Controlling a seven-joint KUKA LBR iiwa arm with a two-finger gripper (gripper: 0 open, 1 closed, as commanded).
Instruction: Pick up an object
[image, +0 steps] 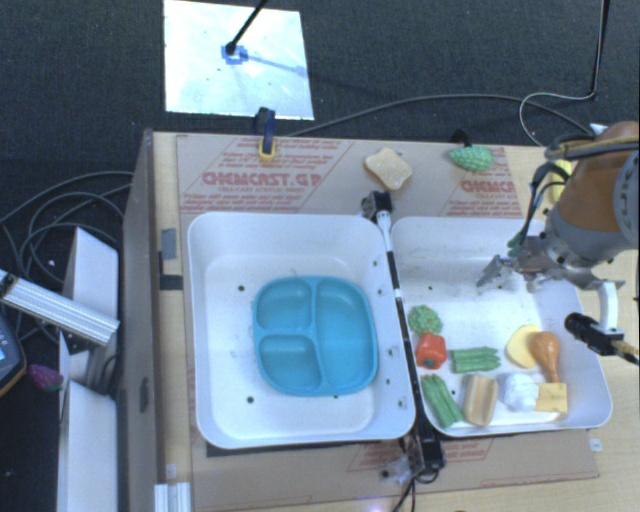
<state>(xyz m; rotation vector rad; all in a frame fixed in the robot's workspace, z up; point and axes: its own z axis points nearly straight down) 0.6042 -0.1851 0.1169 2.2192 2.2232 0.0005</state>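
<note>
- We see the gripper (512, 268) over the far part of the right bin (455, 240), with the arm's orange band (600, 190) just behind it at the right.
- We cannot tell its state; nothing shows held at its tip.
- The toy foods lie nearer the camera than the gripper, along the bin's near side: a green leafy piece (424, 319), a red pepper (431, 350), green beans (474, 358), a cucumber (440, 398) and a bread roll (479, 398).
- Closer under the arm are a yellow slice (521, 347), a drumstick (546, 353), a white lump (518, 389) and a cheese block (551, 398).
- To the gripper's left, past the divider, the left bin (215, 300) holds a blue plate (315, 335).
- Beyond the bins, a biscuit (388, 168) and a green toy (471, 157) rest on the cardboard (300, 170).
- We judge the pick barely begun: every item rests on the bin floor, so choosing one, descending, closing and lifting all remain.
</note>
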